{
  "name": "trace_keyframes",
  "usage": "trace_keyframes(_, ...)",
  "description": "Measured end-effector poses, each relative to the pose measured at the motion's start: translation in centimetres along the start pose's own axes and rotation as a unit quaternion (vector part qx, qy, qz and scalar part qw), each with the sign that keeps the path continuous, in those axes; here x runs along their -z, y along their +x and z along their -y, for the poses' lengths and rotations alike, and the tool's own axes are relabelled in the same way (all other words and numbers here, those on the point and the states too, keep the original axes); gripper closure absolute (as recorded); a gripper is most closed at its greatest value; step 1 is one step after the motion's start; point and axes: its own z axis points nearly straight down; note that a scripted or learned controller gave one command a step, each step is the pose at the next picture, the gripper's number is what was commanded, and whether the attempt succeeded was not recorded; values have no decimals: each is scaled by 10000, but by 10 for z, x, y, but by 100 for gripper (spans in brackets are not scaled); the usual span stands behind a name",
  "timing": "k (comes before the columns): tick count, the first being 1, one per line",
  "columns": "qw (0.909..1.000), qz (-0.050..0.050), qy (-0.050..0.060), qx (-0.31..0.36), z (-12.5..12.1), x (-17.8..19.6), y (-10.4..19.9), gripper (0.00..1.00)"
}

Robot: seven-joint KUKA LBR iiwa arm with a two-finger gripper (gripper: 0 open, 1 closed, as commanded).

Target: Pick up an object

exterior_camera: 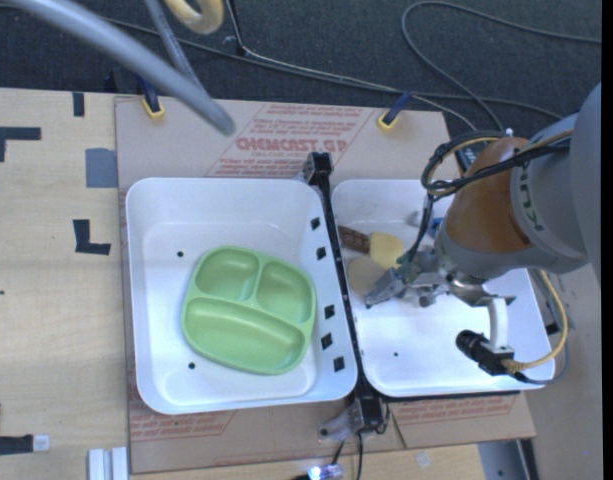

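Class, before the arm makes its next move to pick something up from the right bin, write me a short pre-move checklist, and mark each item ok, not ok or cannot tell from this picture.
1. Pincer is over the right bin: ok.
2. A target lies close by: a pale yellow object beside a brown object, just beyond the pincer: ok.
3. Object seen between the pincer's fingers: not ok, nothing shows there.
4. Divider between the bins is clear of the pincer: ok, though near.
5. Green divided plate sits flat in the left bin, out of the way: ok.
6. Target's exact shape: cannot tell, partly hidden.
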Motion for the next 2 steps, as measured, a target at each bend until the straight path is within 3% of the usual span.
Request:
trace_keyframes(1, 10000, 6, -25, 2, 0, -20, 0, 0)
trace_keyframes(2, 10000, 13, -41, 3, -1, -9, 0, 100)
